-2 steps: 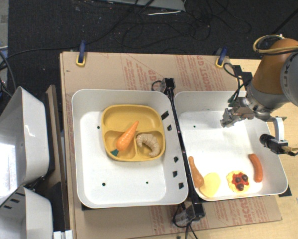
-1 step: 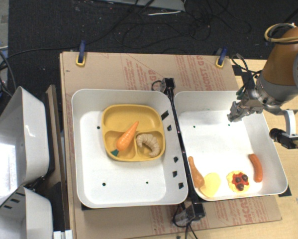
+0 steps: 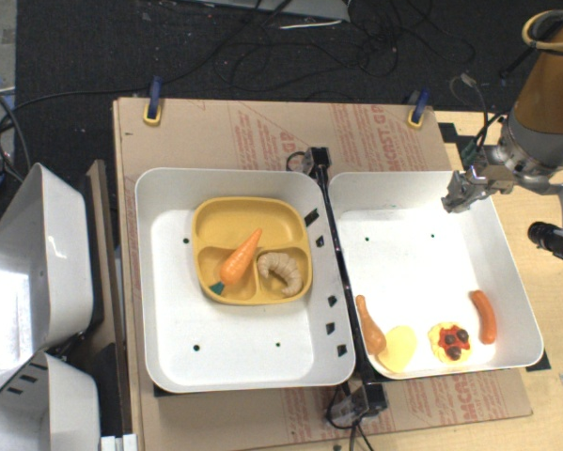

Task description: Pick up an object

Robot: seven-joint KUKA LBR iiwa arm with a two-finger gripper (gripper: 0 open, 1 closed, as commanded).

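1. Camera view, the arm: the gripper (image 3: 461, 194) sits in the upper right of the frame, over the top right corner of the right bin (image 3: 422, 252). It is small and dark here, so I cannot tell how it is set. Nothing shows in its grasp.

2. Camera view, right bin: the candidate things lie along its lower edge, well apart from the gripper. From left to right: an orange drumstick-like piece (image 3: 369, 324), a pale yellow round piece (image 3: 400, 344) touching it, a yellow disc with dark and red toppings (image 3: 450, 340), and an orange sausage (image 3: 486, 316) near the right wall. They seem loosely scattered, which leaves room around the sausage for a grasp.

3. Camera view, left bin (image 3: 168, 280): a yellow divided plate (image 3: 253, 216) holds a toy carrot (image 3: 241, 257) lying across the divider and a pale shrimp (image 3: 282, 272) in the lower right compartment. The plate's raised walls would likely hamper a grasp there.

4. Judgement: the pick looks not yet begun; the arm would need to travel toward the lower part of the frame and descend.
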